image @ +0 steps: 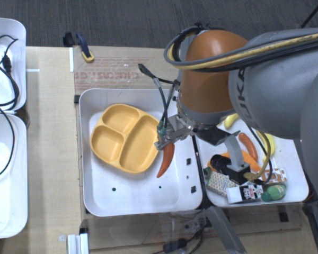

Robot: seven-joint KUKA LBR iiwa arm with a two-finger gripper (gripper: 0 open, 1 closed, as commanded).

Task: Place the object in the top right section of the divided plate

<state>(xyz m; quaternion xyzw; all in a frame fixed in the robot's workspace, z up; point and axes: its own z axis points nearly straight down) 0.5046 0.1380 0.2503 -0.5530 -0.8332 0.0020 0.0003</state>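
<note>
1. The gripper (163, 137) sits low over the left bin (95, 194), just off the right rim of the divided plate (126, 137). Its fingers are pinched on the top end of an orange chili pepper (165, 160).

2. The pepper hangs from the fingers, slanting down and slightly left, its tip pointing at the bin's white floor. It lies just beside the plate's right edge, outside all of the plate's sections.

3. Directly left of the gripper lies the yellow plate, with two smaller sections on its left side and one large section nearest the gripper.

4. Above and to the right of the gripper rises the arm's orange band (212, 73), with the grey arm body (286, 83) reaching off to the right. Yellow and black cables (244, 54) loop over the band.

5. Right of the gripper, beyond the wall between the bins, the right bin (297, 147) holds a heap of small things: a yellow banana (230, 121), an orange carrot-like piece (248, 144), a green round item (274, 192) and a small printed box (243, 193), all close together.

6. Far left of the gripper, past the bench's wooden strip (50, 142), are white trays (5, 157) with black cords (2, 67).

7. Well above and to the left of the gripper, a blue and yellow clamp (80, 44) sits at the bench edge.
</note>
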